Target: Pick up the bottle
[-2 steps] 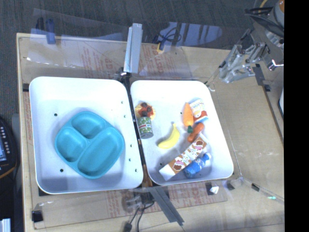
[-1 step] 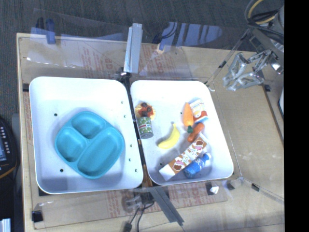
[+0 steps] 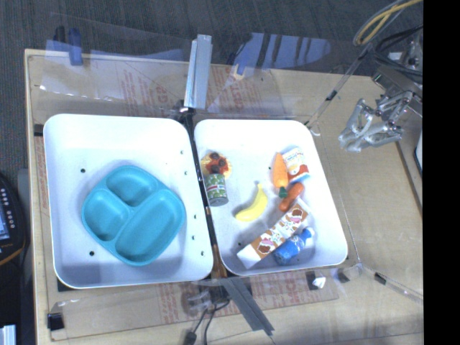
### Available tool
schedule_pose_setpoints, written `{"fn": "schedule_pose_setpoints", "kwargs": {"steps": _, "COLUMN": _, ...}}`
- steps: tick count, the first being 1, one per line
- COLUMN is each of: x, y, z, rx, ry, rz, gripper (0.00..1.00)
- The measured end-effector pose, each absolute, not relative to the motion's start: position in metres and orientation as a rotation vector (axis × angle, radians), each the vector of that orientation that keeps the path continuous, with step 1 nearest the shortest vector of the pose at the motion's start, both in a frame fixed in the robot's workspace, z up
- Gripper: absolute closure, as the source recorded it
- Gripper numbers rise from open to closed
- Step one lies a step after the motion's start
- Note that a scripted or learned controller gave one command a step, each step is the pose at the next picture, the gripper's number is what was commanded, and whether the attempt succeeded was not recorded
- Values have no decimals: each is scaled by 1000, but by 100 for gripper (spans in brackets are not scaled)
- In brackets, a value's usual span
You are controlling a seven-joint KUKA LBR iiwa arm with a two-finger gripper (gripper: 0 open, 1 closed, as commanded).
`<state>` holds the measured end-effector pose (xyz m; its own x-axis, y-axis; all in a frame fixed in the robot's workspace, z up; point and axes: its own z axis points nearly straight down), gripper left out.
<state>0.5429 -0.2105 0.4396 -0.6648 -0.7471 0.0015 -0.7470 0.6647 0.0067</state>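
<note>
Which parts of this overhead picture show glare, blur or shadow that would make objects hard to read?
Camera view: pale reflections streak the clear panel behind the bins; the gripper looks soft and blurred; the small items in the right bin are too coarse for labels; the blue tray is evenly lit, with faint shadow.

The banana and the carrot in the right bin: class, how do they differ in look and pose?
The banana is yellow and curved; the carrot is orange and straighter. The banana lies near the middle of the right bin, apart from other things; the carrot lies nearer the bin's right side, pressed among other items. Both are small toy foods lying flat in that bin.
</note>
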Motion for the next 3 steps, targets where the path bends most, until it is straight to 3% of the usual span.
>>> {"fn": "schedule_pose_setpoints", "kwargs": {"steps": 1, "x": 525, "y": -211, "z": 439, "rx": 1765, "ry": -2594, "rz": -14, "gripper": 100}}
{"fn": "schedule_pose_setpoints", "kwargs": {"steps": 2, "x": 528, "y": -211, "z": 446, "rx": 1767, "ry": -2591, "rz": -21, "gripper": 100}}
{"fn": "schedule_pose_setpoints", "kwargs": {"steps": 3, "x": 526, "y": -210, "z": 440, "rx": 2220, "ry": -2221, "rz": -10, "gripper": 100}}
